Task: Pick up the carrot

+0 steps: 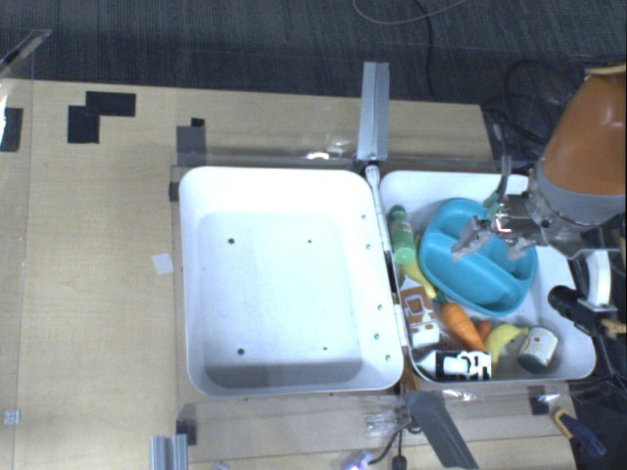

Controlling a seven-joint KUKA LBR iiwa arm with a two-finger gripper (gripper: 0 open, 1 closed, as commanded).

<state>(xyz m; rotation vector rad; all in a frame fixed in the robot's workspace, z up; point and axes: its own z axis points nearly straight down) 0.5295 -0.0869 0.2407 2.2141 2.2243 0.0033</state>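
Below the glossy blue bowl (477,265) lies the tapered carrot (461,326); claw (487,234) released.

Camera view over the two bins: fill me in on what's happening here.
A grey KUKA arm reaches in from the right, its gripper poised over the blue bowl in the right bin. The carrot it is meant to pick up lies below the bowl, untouched, among a green bottle, a yellow piece and other small items. The left bin sits alongside.
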